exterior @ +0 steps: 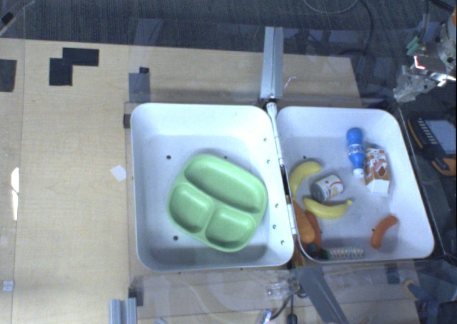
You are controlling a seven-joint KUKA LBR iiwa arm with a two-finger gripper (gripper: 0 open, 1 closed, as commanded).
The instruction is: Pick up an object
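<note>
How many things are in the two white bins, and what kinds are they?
Green divided tray: 1
Bananas: 2
Blue bottle: 1
Small carton: 1
Can: 1
Orange sausage-shaped toy: 1
Carrot-like orange piece: 1
Total: 8
</note>
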